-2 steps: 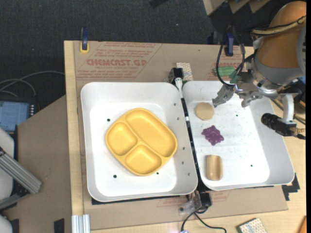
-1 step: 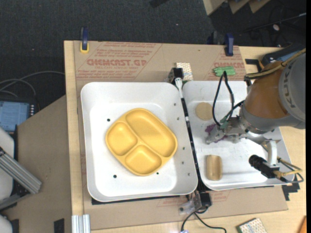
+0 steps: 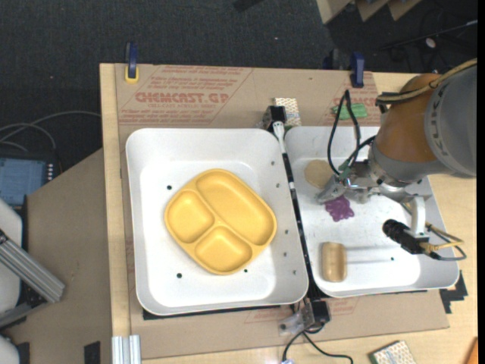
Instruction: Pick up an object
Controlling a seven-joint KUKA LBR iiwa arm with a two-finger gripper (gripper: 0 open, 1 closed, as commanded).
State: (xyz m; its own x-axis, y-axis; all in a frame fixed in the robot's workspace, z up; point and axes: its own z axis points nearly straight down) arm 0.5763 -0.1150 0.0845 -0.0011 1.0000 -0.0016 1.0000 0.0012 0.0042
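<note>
Gripper [image 3: 342, 186] hung just above the purple object [image 3: 340, 208]; whether it was gripping, I could not tell. I judged centring before descent best.

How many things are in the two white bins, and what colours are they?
Yellow: 1, the divided plate
Tan: 2, the round piece and the block
Purple: 1, the small lump
Total: 4

Flat brown paper-faced bench [image 3: 189, 97] with red printed lettering, a blue clamp [image 3: 132, 56] at each far corner, directly bearing two shallow white plastic bins side by side: left bin [image 3: 144, 226] and right bin [image 3: 379, 277], rims just beside each other.
</note>
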